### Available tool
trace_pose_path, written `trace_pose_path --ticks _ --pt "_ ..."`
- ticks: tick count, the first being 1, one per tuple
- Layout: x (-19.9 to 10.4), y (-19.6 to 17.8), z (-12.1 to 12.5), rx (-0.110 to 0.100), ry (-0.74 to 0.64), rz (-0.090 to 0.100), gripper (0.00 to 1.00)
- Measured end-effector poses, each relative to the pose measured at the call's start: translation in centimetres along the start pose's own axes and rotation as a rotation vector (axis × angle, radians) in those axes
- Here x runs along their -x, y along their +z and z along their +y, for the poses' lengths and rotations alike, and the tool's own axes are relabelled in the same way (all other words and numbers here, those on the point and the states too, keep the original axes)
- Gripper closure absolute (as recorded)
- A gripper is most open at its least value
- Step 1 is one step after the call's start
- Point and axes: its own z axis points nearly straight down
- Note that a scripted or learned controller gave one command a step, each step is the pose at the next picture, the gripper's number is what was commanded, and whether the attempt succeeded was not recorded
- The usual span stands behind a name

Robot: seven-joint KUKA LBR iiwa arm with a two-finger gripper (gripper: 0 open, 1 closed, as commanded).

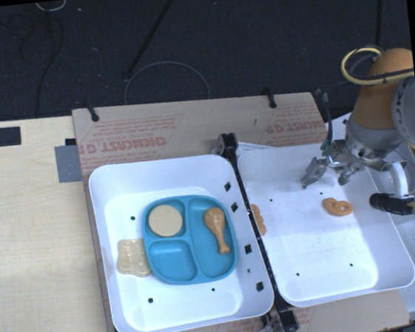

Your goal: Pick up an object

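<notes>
My gripper [328, 177] hangs over the back right part of the right bin [317, 275], its fingers spread open with nothing between them. A small brown pretzel [337, 206] lies on the bin floor just in front of the gripper, apart from it. Another small tan piece [257, 220] rests against the right bin's left wall. In the left bin [113, 187] a blue divided plate [181, 261] carries a round tan disc [164, 220] and a drumstick [218, 229]. A pale toast-like slice [132, 257] lies beside the plate's left edge.
A black divider [244, 217] runs between the two bins. Both bins sit on a cardboard sheet [188, 126] on the wooden bench [30, 241]. The front half of the right bin's floor is bare white.
</notes>
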Motion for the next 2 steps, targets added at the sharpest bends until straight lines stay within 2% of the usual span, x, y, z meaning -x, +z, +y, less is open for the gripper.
trace_pose_path --ticks 1,2 --pt "-0.2 2.9 0.0 0.002 -0.003 0.000 0.00" --pt "-0.1 1.8 0.1 0.003 -0.004 -0.001 1.00"
